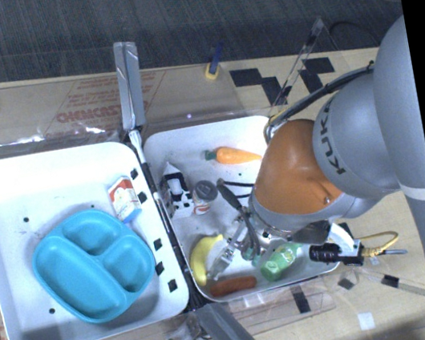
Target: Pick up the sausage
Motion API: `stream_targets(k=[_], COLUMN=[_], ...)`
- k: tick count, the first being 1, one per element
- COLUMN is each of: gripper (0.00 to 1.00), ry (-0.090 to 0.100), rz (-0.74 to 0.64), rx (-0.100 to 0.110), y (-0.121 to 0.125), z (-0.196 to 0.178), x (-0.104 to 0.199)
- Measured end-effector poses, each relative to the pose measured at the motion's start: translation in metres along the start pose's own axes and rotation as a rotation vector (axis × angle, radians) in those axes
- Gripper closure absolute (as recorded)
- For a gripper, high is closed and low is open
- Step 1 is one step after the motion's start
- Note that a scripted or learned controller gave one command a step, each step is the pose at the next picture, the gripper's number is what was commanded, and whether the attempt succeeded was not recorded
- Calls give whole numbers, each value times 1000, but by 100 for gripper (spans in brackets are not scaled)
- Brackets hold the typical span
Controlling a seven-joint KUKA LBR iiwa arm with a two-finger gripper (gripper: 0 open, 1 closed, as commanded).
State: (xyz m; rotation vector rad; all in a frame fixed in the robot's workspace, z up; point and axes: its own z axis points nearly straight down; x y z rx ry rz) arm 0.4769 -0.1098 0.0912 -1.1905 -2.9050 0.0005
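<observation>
Lying along the near wall of the right bin [191, 140], the sausage [231, 286] is resting free, just beside a yellow banana [203, 256] and a green bottle [280, 260]. Over them the gripper [229, 253] is hanging from the arm [333, 160], its metal fingers seemingly parted with nothing between them, though the view is cluttered. Farther back an orange carrot [234, 154] is lying. Across the divider, a blue divided plate [92, 264] and a small red-and-white carton [124, 198] are sitting in the left bin [2, 178].
</observation>
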Motion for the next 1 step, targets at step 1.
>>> stream_targets(k=[1], gripper=[0], ry=[-1], rz=[84], rx=[-1], y=[39], z=[-1], x=[-67])
